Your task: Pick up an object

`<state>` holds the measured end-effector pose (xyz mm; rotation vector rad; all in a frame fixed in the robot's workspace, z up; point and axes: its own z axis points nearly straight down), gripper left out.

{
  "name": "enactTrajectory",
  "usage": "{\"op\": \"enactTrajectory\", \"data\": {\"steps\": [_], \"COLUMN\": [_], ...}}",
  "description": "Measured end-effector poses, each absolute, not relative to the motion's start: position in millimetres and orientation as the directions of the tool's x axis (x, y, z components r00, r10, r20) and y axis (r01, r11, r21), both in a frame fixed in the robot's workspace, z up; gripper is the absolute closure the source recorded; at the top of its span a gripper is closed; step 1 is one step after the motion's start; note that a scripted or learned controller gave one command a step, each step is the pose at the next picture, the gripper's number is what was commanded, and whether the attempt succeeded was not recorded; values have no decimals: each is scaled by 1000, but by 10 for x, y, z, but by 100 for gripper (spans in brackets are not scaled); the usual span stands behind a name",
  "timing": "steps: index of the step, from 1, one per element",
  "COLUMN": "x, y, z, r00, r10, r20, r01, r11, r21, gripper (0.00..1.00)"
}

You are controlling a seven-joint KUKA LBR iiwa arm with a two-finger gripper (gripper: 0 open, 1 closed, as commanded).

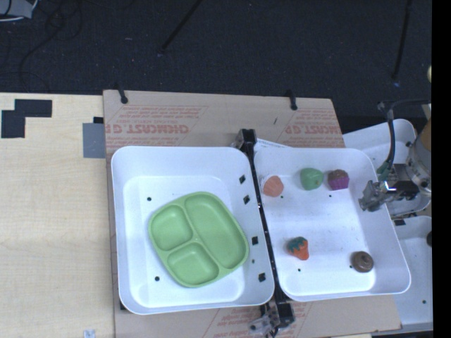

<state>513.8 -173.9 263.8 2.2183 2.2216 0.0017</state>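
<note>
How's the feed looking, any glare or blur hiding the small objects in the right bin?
Camera view: even light, no glare on the right bin; soft shadows only. The brown object and purple object read clearly though slightly soft; the gripper at the rim is blurry.

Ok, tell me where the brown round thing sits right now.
The brown round object lies in the right bin, near its front right corner, right of the orange-and-green toy and below the gripper.

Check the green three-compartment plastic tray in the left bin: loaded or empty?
Empty. All three compartments of the green three-compartment plastic tray show bare green surface.
</note>
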Motion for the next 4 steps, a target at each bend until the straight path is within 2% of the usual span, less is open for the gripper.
{"op": "enactTrajectory", "data": {"steps": [1,2,3,4], "x": [5216,5170,5206,5303], "y": [-1205,-674,-60,557], "z": [2683,2593,2544,2432], "r00": [-5,-4,-5,-5], "r10": [1000,1000,1000,1000], "r20": [2,2,3,2], "r01": [1000,1000,1000,1000], "r11": [5,4,5,5], "r21": [-1,-4,-5,-4], "gripper": [100,100,100,100]}}
